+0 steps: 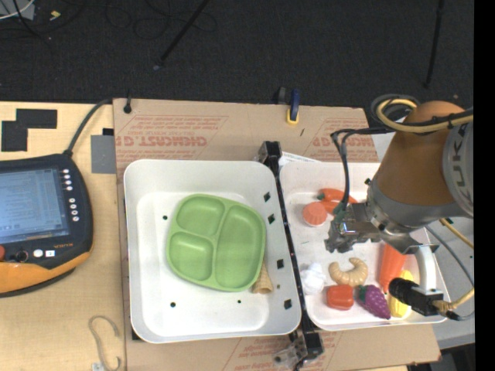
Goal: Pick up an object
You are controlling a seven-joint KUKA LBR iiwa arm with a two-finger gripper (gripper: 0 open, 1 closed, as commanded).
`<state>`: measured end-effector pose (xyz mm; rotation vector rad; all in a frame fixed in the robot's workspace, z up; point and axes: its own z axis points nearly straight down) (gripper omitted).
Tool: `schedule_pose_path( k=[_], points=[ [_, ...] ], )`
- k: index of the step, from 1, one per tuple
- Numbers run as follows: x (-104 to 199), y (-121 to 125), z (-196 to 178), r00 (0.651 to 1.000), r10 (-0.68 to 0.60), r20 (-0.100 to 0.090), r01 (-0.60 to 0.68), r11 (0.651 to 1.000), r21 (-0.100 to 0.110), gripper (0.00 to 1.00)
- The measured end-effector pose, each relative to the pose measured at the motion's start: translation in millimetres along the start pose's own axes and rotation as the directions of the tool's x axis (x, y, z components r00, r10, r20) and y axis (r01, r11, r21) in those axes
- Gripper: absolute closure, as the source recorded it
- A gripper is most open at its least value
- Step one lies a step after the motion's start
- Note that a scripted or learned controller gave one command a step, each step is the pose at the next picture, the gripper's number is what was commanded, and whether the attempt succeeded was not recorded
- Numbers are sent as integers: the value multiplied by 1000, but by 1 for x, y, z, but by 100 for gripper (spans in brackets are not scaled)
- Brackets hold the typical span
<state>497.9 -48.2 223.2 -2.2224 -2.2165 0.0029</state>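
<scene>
- The surface (46,323) carries a printed cardboard sheet (232,130).
- Two white bins sit side by side on the sheet: left bin (147,284), right bin (298,238).
- A control pendant (39,219) rests at the surface's left.

The left bin (147,207) holds a green divided plate (216,242) with a cone (264,282) at its lower right edge. The gripper (340,238) hangs over the right bin (309,230) above a croissant (349,272), near a tomato (340,297), grapes (374,301) and a carrot (390,263).
</scene>
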Motion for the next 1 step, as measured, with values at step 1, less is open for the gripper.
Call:
schedule_pose_path(
  k=[1],
  points=[
    [5, -4, -11, 1000, -3, 0, 3, 1000, -1, 100]
  ],
)
